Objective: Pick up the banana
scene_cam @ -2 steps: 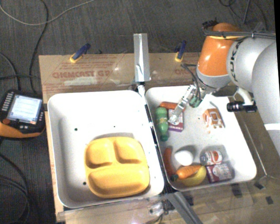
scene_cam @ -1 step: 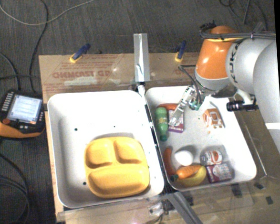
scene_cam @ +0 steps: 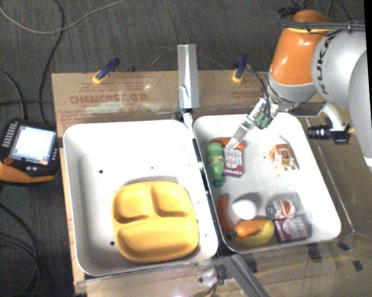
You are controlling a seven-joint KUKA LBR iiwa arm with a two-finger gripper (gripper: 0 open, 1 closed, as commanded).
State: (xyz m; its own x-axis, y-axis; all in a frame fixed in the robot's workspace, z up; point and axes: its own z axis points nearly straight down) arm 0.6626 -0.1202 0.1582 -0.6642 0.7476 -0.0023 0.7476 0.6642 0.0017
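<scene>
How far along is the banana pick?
Done: nothing visible yet. The banana lies at the near edge of the right bin, under an orange carrot, untouched. In hand: the gripper sits at the bin's far side, over the purple carton beside the green bottle, well apart from the banana. Left: move to the banana, grasp it, lift it.

From my remote station I see the arm (scene_cam: 319, 53) reaching over the right bin (scene_cam: 314, 167), its gripper (scene_cam: 235, 141) just above the purple carton (scene_cam: 233, 161) at that bin's far-left part. The banana (scene_cam: 260, 234) lies at the bin's near edge, touching a carrot (scene_cam: 250, 227), beside a white egg (scene_cam: 244, 208) and two cans (scene_cam: 286, 217). Left of that bin, a second bin (scene_cam: 87, 183) carries a yellow divided tray (scene_cam: 155, 220).
</scene>
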